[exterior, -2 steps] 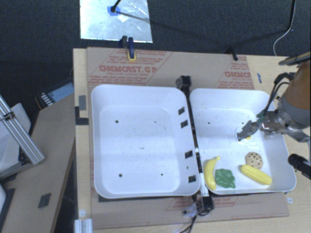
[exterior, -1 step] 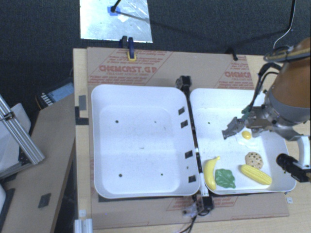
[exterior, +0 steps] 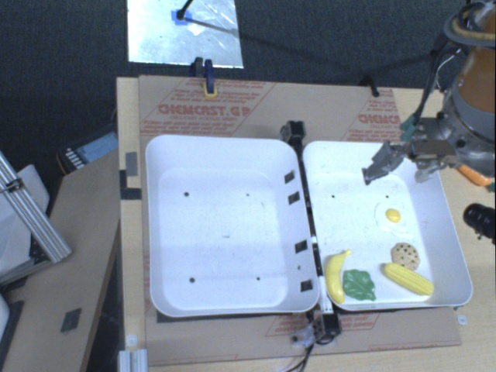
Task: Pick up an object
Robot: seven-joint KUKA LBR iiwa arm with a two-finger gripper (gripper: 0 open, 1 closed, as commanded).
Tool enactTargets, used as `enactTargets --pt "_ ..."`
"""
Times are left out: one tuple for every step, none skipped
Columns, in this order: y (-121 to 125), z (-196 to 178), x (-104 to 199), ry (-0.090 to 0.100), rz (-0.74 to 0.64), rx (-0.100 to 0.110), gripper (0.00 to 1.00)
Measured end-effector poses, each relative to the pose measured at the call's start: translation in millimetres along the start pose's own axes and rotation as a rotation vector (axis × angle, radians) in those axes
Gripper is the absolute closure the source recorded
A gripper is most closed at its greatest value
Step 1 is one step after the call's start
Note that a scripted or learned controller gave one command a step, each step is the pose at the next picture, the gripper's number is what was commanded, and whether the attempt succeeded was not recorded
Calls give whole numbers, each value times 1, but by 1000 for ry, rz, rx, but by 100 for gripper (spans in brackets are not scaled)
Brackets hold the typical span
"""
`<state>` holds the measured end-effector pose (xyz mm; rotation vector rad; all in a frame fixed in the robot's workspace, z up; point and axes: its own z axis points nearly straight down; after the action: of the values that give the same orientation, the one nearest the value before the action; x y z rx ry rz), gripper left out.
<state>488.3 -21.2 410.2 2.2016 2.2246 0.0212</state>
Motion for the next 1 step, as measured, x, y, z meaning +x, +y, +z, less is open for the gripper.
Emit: enactTargets --pt "1 -81 57 1 -1 5 0"
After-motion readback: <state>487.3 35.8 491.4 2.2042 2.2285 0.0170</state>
